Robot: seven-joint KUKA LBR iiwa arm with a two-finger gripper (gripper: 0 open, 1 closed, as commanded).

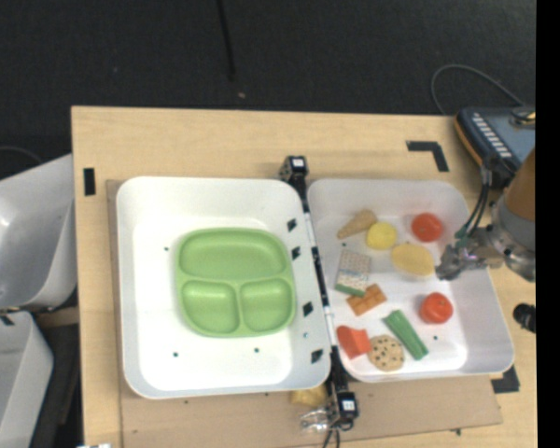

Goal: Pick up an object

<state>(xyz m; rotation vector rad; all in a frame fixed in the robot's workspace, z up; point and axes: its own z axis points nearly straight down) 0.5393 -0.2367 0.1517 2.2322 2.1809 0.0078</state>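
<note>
The right bin (467, 348) holds several toy foods: a tan cone (357, 223), a yellow ball (382, 236), a red tomato (427, 227), a pale yellow lump (412, 259), a grey cracker (354, 269), an orange piece (367, 299), a second red tomato (437, 308), a green stick (406, 334), a red wedge (352, 341) and a cookie (385, 353). My gripper (448, 264) comes in from the right and hangs low just right of the yellow lump, above the second tomato. Nothing shows between its fingers.
The left bin (145, 343) holds a green three-compartment plate (234, 281). A dark device with a cable (490, 133) lies at the bench's back right. A small yellowish object (308, 398) sits at the front edge between the bins.
</note>
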